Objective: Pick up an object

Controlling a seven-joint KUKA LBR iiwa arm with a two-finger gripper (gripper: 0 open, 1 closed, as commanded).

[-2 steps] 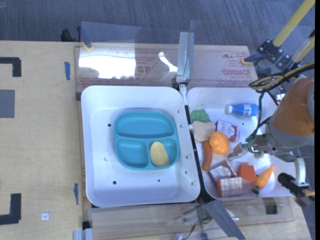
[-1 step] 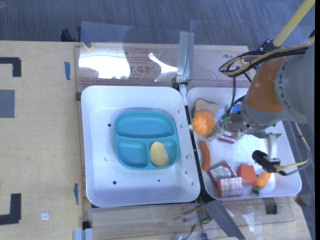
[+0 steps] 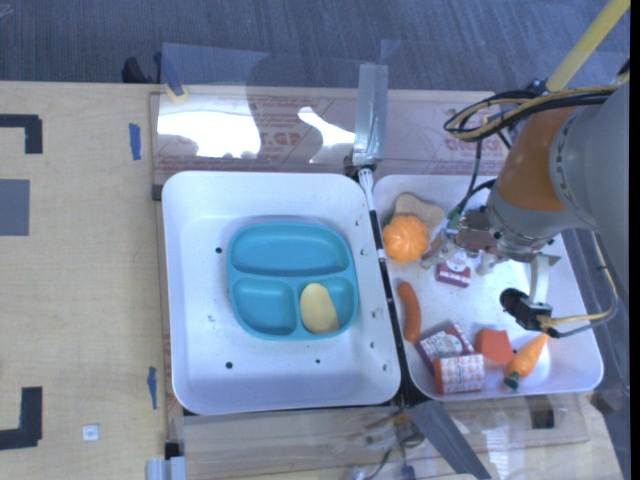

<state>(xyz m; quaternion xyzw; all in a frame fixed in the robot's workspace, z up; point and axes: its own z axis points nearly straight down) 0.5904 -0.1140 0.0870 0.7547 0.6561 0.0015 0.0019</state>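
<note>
My gripper (image 3: 462, 246) hangs low over the upper middle of the right bin (image 3: 585, 368), under the grey arm with the orange band (image 3: 535, 168). Just below it lies a small red and white packet (image 3: 454, 272). To its left sit an orange (image 3: 405, 238) and a tan bread slice (image 3: 420, 208). A red sausage (image 3: 408, 310) lies by the bin's left wall. Toward the front are two red and white boxes (image 3: 452, 358), an orange-red block (image 3: 493, 346) and a carrot (image 3: 528, 354).
The left bin (image 3: 190, 298) holds a blue divided plate (image 3: 260, 288) with a yellow potato-like piece (image 3: 319, 308) in its lower right compartment. A black connector with a yellow cable (image 3: 525, 308) hangs over the right bin. A metal post (image 3: 370, 118) stands behind the bins.
</note>
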